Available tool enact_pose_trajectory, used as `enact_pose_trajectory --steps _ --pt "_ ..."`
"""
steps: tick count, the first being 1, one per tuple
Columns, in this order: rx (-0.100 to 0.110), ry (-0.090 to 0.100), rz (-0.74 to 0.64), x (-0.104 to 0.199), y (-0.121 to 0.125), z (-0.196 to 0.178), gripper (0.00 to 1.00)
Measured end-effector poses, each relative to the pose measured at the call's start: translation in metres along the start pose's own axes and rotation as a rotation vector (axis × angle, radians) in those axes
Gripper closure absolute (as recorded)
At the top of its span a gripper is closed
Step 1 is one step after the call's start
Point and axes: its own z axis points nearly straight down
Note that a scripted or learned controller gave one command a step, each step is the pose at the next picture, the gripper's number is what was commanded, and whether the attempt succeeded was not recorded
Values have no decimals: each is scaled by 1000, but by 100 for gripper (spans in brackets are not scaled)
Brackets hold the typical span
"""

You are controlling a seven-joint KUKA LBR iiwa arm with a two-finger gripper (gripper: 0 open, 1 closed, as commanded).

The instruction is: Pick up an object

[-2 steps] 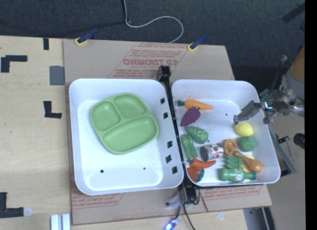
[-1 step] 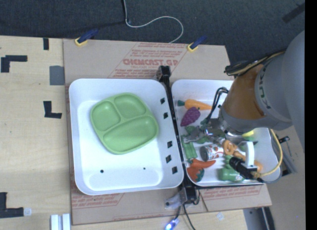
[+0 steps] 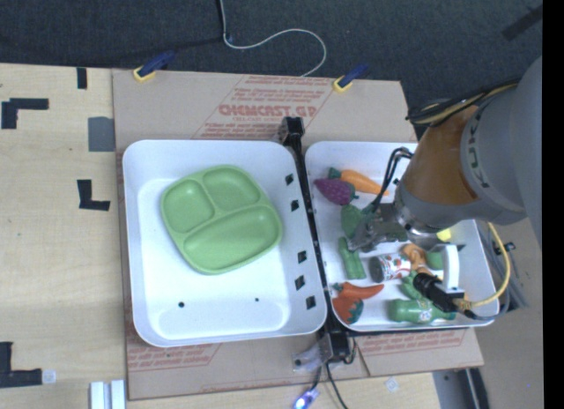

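Observation:
The right bin [image 3: 471,306] holds several toy foods. A purple eggplant [image 3: 333,189] and an orange carrot [image 3: 361,180] lie at its far left. A green piece [image 3: 352,262] lies along the left wall, and a red pepper [image 3: 355,292] sits near the front. A small can-like piece [image 3: 394,267] and a green vegetable [image 3: 412,311] lie at the front right. My gripper [image 3: 364,240] hangs low in the bin over a dark green piece [image 3: 353,219], just right of the long green one. The wrist hides what lies under it.
The left bin [image 3: 145,310] holds a green divided plate [image 3: 221,218]. A black divider with clips [image 3: 304,222] runs between the bins. The arm [image 3: 458,174] covers the right bin's far right part. A yellow cable [image 3: 504,266] loops at the bin's right edge.

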Motion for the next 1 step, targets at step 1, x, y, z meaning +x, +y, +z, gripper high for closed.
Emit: enact_pose_trajectory --steps 1 --pt "-2 -3 -5 66 35 -110 100"
